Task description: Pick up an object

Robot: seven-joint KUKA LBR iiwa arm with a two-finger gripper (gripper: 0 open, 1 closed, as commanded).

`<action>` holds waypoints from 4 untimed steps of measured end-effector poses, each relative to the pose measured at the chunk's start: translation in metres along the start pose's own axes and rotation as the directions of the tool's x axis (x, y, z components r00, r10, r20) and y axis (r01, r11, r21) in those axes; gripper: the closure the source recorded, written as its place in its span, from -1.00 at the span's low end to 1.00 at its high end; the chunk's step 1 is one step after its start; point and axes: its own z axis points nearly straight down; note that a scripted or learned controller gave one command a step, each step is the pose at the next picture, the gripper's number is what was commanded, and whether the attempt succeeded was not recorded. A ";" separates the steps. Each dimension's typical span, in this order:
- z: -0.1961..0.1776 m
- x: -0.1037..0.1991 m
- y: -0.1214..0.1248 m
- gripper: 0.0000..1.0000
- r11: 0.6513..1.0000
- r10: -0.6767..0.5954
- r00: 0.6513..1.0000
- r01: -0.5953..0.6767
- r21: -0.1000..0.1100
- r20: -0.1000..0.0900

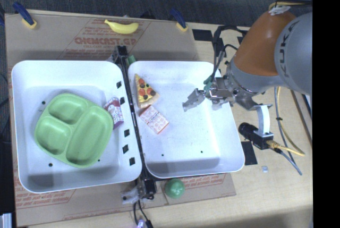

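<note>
In the right bin [223,160] two small things lie close to its left wall: a toy pizza slice [144,91] toward the far side, and just nearer than it a flat pink-and-white packet [154,119], tilted, its far corner almost touching the slice. The rest of that bin's floor is bare white.

The end effector [192,100] hangs over the right half of the same bin, well apart from both pieces, with nothing between its fingers; they look parted. Behind it the grey arm with its orange band [263,43] comes in from the right, cables trailing over the desk [276,179].

Across the divider, the left bin [21,168] holds a green sectioned plate [73,129] and a small dark red packet [115,111] lying between the plate and the bin's right wall.

Outside the bins, a yellow banana [121,25] rests on the cardboard sheet [79,41] at the far edge, and a green ball [173,188] sits at the near edge, just beside the right bin's near left corner.
</note>
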 end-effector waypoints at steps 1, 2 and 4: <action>0.078 0.042 -0.057 -1.00 1.000 -0.001 1.000 0.001 0.001 0.000; 0.072 -0.061 0.020 -1.00 1.000 0.002 1.000 -0.002 -0.002 0.002; 0.136 -0.060 0.003 -1.00 1.000 -0.002 1.000 0.002 -0.001 0.001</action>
